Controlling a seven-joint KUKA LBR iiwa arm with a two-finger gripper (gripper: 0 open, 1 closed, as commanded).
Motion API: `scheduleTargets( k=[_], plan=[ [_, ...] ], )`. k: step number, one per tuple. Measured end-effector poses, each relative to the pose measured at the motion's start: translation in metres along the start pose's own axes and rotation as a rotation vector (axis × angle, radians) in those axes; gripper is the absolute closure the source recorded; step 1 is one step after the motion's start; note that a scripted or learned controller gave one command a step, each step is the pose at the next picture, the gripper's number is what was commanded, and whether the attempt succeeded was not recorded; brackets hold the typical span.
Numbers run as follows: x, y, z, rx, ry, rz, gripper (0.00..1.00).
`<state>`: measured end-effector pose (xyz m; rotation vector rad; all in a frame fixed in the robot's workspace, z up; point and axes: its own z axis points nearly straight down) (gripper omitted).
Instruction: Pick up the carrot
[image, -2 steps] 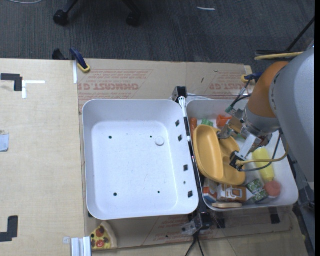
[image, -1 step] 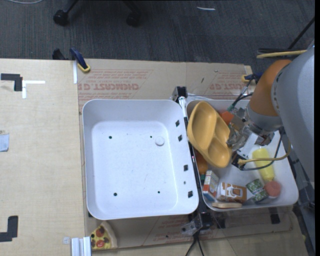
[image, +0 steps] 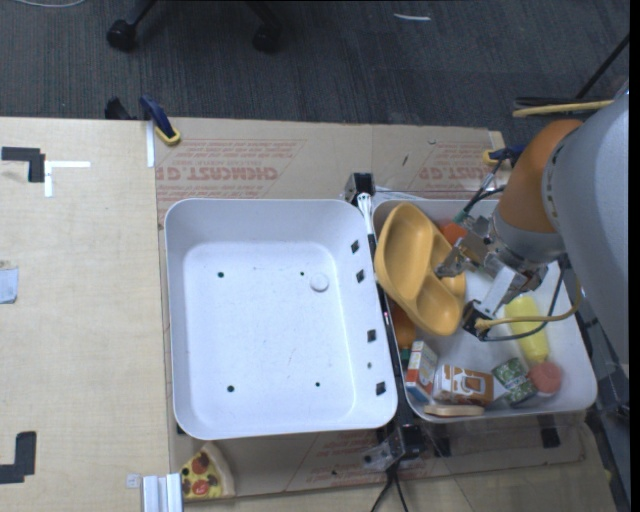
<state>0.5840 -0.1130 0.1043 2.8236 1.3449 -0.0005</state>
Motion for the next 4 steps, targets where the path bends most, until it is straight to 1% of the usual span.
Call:
scheduleTargets(
  k=[1,2,3,4],
  plan=[
    [-0.006,-0.022,0.010,0.007,0.004,0.250,0.00],
    [0.039,0.019,0.012,0.012,0.001,0.507,0.00],
    [0.034,0.017,0.007,0.018,-0.016,0.501,1.00],
    [0.037,0.018,0.004,0.015,-0.007,0.501,0.00]
  ],
)
